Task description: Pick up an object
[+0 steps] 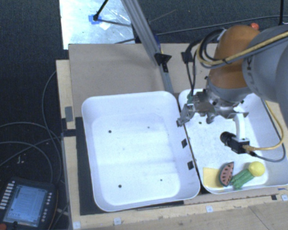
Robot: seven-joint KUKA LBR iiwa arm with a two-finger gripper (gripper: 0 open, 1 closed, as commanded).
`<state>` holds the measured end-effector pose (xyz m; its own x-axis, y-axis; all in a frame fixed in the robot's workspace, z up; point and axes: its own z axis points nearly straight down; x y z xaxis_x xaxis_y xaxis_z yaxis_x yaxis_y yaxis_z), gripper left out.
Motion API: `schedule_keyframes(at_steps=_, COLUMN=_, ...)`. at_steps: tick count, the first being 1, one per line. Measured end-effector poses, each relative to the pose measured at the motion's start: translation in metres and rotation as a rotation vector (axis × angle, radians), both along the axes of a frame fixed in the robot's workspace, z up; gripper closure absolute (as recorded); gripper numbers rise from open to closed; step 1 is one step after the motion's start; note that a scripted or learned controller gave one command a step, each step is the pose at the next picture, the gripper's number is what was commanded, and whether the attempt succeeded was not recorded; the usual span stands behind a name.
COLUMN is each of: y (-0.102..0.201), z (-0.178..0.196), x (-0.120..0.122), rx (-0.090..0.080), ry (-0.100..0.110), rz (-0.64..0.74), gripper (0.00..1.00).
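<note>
Gripper (190, 110) hangs at the upper left of the right bin (281, 173), by the divide; whether its jaws are apart cannot be told. Watermelon slice (227, 173), green toy (241, 178) and yellow lemon (256, 168) cluster at the bin's lower edge, well apart from it.

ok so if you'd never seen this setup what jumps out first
The big grey arm with its orange band swings in from the right and looms over the right bin. Next come the bright toys bunched in that bin's near corner: a watermelon slice, a green piece and a yellow lemon. The left bin is a plain white expanse beside it.
</note>
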<state>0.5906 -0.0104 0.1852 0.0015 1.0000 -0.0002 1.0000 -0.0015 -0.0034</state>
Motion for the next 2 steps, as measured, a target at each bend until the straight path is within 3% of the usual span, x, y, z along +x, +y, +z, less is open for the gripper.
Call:
schedule_keyframes(at_steps=1, y=0.001, z=0.012, x=0.002, rx=0.0, ry=-0.005, rz=0.002, gripper=1.0)
schedule_keyframes(at_steps=2, y=0.084, z=0.001, x=-0.081, rx=0.002, ry=-0.001, rz=0.009, gripper=1.0)
